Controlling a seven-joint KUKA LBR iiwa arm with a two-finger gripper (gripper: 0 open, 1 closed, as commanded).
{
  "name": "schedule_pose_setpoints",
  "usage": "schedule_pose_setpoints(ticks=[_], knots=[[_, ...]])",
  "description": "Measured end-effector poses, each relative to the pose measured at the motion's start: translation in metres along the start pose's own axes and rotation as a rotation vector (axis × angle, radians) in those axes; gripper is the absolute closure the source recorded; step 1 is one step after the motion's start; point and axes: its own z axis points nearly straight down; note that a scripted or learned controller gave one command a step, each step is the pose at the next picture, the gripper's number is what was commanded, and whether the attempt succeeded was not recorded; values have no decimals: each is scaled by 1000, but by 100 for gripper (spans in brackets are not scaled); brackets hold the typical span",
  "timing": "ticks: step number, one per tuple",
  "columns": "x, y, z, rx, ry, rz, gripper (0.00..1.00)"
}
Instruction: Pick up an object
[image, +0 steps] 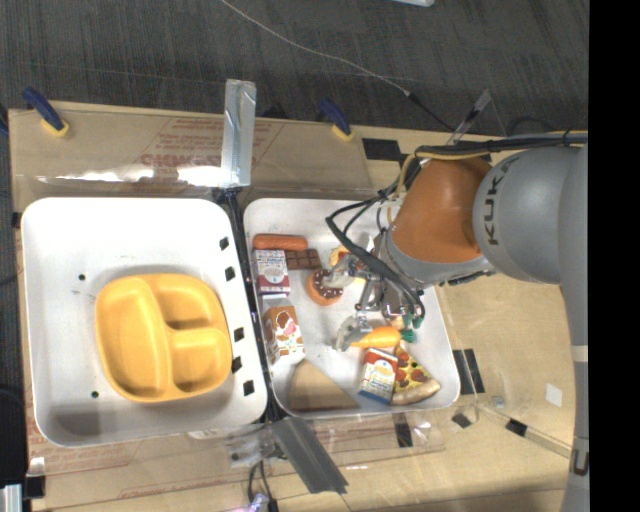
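- Grey arm with orange band (445, 210) reaches in from 3 o'clock, over the right shallow white bin (262, 215).
- Pincer (372, 322) hangs low over this bin's middle, just above a small yellow-orange toy piece (380, 339); whether it has hold of anything, cannot tell.
- Toy pizza slice (412, 378) and small red-white carton (377, 380) lie at the bin's 5 o'clock corner.
- Brown toy sausage (279, 242) at 11 o'clock; flat printed packets (272, 272) below it along the 9 o'clock wall.
- Left white bin (60, 225) holds a yellow divided plastic tray (160, 335), centred.
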Motion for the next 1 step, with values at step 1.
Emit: schedule_pose_setpoints(ticks=[1], knots=[[-18,57,1,5,1,43,0]])
